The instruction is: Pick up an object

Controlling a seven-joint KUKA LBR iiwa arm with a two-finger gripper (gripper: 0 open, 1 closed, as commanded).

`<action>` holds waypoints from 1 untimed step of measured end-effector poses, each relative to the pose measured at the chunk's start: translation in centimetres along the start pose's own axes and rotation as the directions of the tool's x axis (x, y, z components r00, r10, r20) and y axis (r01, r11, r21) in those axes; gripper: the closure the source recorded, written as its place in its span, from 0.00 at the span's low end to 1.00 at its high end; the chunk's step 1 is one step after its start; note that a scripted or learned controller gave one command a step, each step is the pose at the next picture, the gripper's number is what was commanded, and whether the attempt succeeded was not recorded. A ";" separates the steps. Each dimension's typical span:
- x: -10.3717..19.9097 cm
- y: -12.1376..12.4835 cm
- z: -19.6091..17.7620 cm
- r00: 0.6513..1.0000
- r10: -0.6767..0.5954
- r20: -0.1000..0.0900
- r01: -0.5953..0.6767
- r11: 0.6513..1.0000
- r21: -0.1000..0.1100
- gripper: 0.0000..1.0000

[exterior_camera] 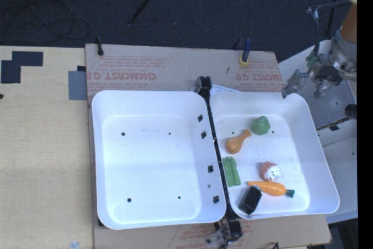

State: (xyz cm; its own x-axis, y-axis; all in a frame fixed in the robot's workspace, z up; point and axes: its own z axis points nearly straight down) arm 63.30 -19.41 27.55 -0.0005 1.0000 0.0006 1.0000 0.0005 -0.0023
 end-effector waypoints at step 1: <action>6.2 -2.5 17.2 1.000 -0.003 -0.006 0.003 1.000 0.015 0.00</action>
State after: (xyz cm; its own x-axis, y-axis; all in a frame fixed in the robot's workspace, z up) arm 60.78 -13.18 10.36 -0.0034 1.0000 0.0068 0.9998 0.0035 -0.0175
